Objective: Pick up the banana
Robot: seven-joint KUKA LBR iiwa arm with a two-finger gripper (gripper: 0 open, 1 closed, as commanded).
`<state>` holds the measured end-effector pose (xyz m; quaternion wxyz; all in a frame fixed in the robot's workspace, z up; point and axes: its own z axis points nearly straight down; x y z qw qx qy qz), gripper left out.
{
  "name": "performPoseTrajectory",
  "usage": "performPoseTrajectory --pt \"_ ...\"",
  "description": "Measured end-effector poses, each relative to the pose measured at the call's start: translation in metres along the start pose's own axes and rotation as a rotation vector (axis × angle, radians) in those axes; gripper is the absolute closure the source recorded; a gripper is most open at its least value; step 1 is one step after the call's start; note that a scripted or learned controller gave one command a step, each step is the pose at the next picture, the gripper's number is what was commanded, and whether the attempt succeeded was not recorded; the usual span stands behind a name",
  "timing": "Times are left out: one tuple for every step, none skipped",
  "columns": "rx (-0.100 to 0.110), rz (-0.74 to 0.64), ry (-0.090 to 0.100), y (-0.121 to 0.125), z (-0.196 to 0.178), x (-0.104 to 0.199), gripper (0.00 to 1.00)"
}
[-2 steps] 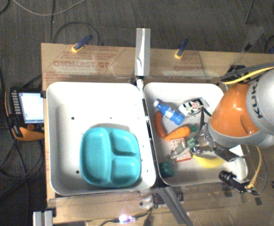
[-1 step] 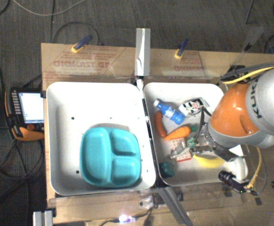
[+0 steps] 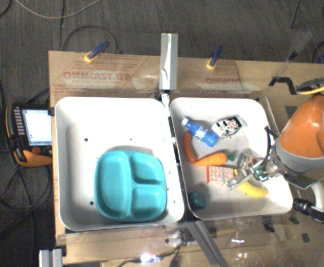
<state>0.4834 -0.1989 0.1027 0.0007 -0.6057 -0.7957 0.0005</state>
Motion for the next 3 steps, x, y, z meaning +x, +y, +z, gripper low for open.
performPoseTrajectory --pt "-0.002 -0.003 0.006 0.002 -0.008 0.003 1.0" --pt "-0.011 -0.067 -0.001 -0.002 0.012 -0.023 1.0" --pt "0.001 0.181 0.0 0.075 -0.07 0.018 1.0"
